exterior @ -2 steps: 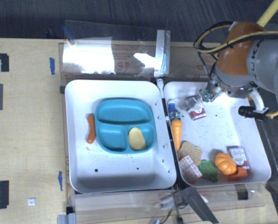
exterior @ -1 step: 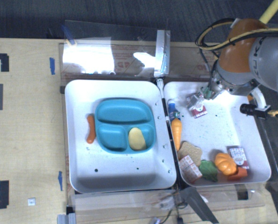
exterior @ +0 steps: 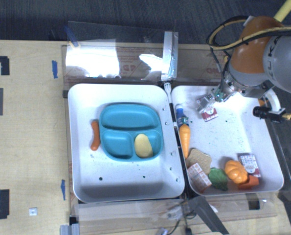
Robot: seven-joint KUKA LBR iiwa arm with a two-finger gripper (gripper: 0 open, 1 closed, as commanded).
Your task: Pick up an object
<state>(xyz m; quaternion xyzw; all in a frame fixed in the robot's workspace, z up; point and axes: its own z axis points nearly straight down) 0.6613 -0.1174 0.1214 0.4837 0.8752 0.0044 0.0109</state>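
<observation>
The hand (exterior: 214, 96) hangs over the upper part of the right bin (exterior: 262, 131), at about twelve o'clock within it, and just below it at seven o'clock lies a small red-and-white packet (exterior: 209, 113). That packet looks like the likeliest target, though it sits on the bin floor and is not between the fingers; whether the hand is wide or narrow I cannot tell, since its metal parts blur together under glare. I judge the packet to be light, thin and flat, probably a crinkly wrapper that could slide on the smooth white floor, so pinching across its short edges would serve better than pressing down on its face. Its printing is too small to read. Other candidates cluster at six o'clock in the same bin: an orange carrot (exterior: 185, 137) along the left wall, a tan slice of bread (exterior: 199, 157), a green vegetable piece (exterior: 218, 177), an orange rounded fruit (exterior: 235, 172), and a small labelled box (exterior: 248, 162) whose writing is also illegible. These toy foods are likely stiff, light plastic, easiest taken across their narrow width. In the left bin (exterior: 81, 131) sits a blue divided tray (exterior: 125, 126) holding a yellow lemon-like piece (exterior: 143, 145), with an orange sausage (exterior: 95, 134) at its nine o'clock side.
</observation>
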